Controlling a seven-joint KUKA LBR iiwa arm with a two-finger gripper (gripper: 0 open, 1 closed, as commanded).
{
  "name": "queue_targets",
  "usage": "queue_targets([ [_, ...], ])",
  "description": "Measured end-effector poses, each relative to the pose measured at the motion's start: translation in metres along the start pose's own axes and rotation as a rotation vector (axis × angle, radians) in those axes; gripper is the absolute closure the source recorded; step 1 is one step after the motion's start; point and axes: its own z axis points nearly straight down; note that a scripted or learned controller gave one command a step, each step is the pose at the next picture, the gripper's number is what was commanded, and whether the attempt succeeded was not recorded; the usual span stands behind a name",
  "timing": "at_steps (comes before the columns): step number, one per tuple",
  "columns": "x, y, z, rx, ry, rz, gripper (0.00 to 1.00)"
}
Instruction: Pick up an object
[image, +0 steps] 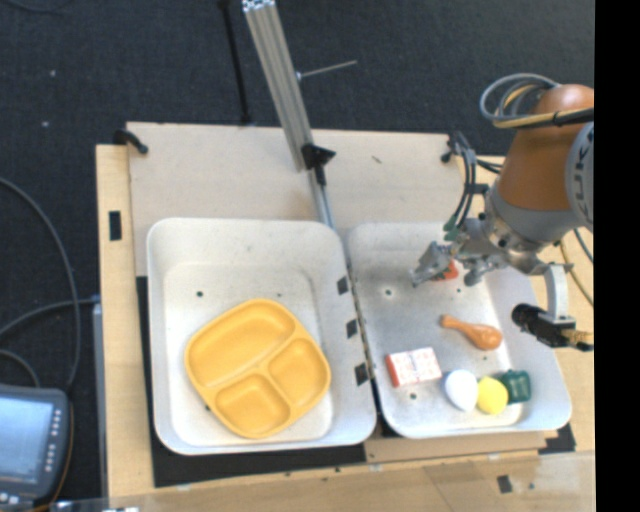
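Observation:
My gripper (451, 268) hangs over the upper part of the right bin (385, 250), its fingers spread apart and open. A small orange-red thing (451, 269) shows in the gap between the fingers; I cannot tell whether they touch it. Below it in the same bin lie an orange drumstick-shaped object (472, 331), a red and white box (413, 367), a white egg-shaped object (461, 389), a yellow ball (492, 395) and a dark green object (515, 385).
The left bin (175, 250) holds a yellow divided plate (258, 367). A slanted aluminium post (285, 90) rises from behind the bins. The grey arm with its orange band (545, 150) comes in from the right above the right bin.

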Motion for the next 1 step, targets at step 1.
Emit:
queue_targets([
  [1, -0.0001, 0.0, 0.0, 0.0, 0.0, 0.001, 0.0],
])
